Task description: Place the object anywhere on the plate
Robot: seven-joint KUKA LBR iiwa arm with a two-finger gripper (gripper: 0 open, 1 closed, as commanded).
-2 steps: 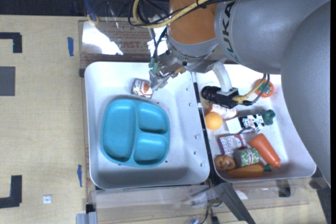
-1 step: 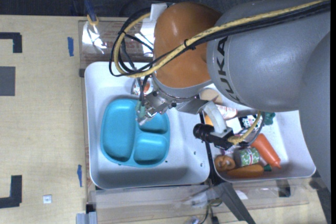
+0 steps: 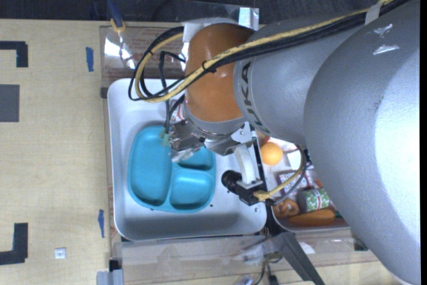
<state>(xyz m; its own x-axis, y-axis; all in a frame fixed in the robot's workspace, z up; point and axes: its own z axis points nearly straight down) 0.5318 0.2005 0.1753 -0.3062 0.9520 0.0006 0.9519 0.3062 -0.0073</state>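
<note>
A blue divided plate (image 3: 160, 173) lies in the left white bin (image 3: 123, 143), with three compartments. My gripper (image 3: 180, 143) hangs over the plate's upper right part, close above it. The wrist and orange band (image 3: 210, 77) cover most of the gripper, and a small greenish bit shows at its left side near the plate's rim. Whether anything sits between the fingers is hidden.
The right bin holds an orange ball (image 3: 271, 154), a green packet (image 3: 315, 199) and a brown sausage-like item (image 3: 308, 215). The grey arm (image 3: 347, 110) spans the right half of the view. Yellow and black cables (image 3: 150, 77) loop above the left bin.
</note>
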